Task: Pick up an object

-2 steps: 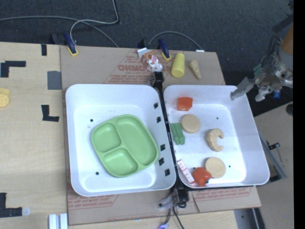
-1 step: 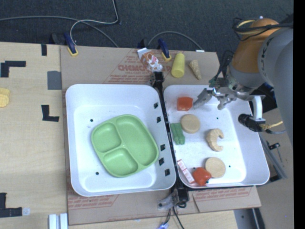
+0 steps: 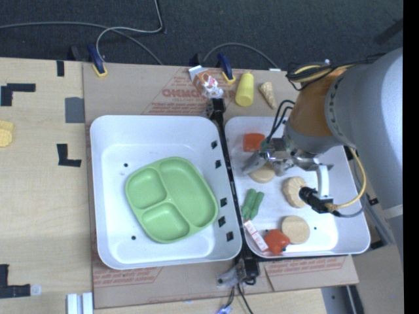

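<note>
On the left, a white bin [image 3: 105,195] holds a green tray [image 3: 171,199] with three parts. Nothing sits in the tray.

Next to it is the right white bin [image 3: 357,237]. This one has small toy foods in it. Near its left wall lies a green bean-like toy [image 3: 252,203]. Below that, near the front wall, is a small red and white thing [image 3: 267,240], and just beside it a round tan cookie [image 3: 295,229]. Higher up sits an orange-red block [image 3: 253,141]. Under that block is a flat tan piece [image 3: 262,174], and right of it another round tan piece [image 3: 294,191].

The gripper [image 3: 272,157] hangs low over the flat tan piece, just beside the orange-red block. The metal parts blur together, so I cannot tell how it is set or if it has hold of anything. The big grey arm [image 3: 366,120] comes in from the right.

Behind the bins, on the cardboard, are a yellow bottle-shaped toy [image 3: 244,89] and a small tan cone [image 3: 268,94].

The flat tan piece looks like the thing to pick. I think it is light and stiff, like plastic play food, and maybe a bit slippery. It is thin and lies flat, so it is hard to grab. The best hold is across its short width, pinching both edges, with the tips right down at the bin floor.
</note>
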Action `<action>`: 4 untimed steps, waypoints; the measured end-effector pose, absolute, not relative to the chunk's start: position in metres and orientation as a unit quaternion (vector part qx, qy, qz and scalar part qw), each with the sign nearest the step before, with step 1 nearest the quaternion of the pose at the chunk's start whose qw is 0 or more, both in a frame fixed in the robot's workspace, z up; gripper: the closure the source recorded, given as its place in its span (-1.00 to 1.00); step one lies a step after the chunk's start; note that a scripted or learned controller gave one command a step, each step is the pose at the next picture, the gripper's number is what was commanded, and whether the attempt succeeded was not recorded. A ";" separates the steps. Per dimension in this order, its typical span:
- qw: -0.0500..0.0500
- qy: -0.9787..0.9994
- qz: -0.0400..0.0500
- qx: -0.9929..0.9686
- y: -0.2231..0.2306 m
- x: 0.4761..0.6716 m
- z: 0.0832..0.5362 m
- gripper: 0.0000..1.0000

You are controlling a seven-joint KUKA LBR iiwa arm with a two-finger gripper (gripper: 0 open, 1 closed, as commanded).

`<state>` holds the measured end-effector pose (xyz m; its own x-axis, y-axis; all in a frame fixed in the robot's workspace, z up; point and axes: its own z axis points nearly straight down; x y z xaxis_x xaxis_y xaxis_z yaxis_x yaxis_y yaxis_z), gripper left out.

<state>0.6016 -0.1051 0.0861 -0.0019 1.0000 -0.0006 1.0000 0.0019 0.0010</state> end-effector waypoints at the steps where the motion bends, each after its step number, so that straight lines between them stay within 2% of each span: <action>1: 0.002 0.708 0.001 0.706 -0.106 0.603 0.098 1.00; 2: 0.000 0.708 0.001 0.706 -0.044 0.602 0.185 1.00; 3: 0.000 0.708 0.000 0.706 -0.044 0.601 0.184 -1.00; 4: 0.000 0.707 -0.001 0.707 -0.092 0.595 0.184 -1.00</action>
<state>0.5947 -0.0916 0.1841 -0.0004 1.0000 -0.0013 1.0000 0.0004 -0.0013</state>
